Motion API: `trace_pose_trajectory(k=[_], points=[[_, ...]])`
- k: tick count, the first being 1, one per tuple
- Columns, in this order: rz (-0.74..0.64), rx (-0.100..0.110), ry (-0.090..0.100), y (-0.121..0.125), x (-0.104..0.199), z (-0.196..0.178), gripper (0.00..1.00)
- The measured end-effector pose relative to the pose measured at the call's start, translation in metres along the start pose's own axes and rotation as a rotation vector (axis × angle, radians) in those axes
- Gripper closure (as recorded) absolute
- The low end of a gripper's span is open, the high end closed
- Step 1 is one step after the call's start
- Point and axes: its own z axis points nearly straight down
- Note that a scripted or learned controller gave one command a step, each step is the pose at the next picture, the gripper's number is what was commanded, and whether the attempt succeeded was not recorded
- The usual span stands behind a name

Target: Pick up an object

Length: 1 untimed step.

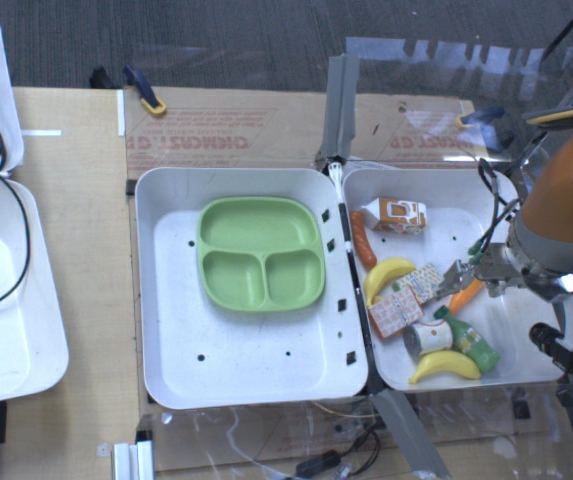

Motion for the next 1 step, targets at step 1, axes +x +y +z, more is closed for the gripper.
trace_pose_trajectory(k=[1], points=[[0.001, 0.001, 0.0, -0.0001, -0.0005, -0.0086, 1.0]])
